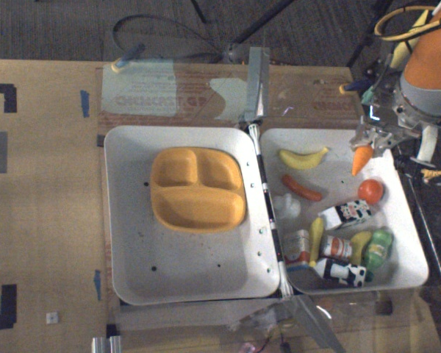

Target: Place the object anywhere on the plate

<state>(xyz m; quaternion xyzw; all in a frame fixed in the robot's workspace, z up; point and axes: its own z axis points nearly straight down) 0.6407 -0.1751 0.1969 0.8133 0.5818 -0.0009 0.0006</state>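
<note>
An orange divided plate (198, 190) lies in the left bin (132, 263), towards its far side. My gripper (373, 141) hangs over the far right corner of the right bin (411, 271), well to the right of the plate. A small orange carrot (361, 161) dangles point-down from its fingers, which are shut on the carrot's top. The carrot is lifted above the bin floor.
The right bin holds a banana (303, 157), a red sausage (301, 187), a tomato (370, 190), a milk carton (345, 213), a green item (378, 248) and several small bottles near the front. A raised divider (263, 197) separates the two bins.
</note>
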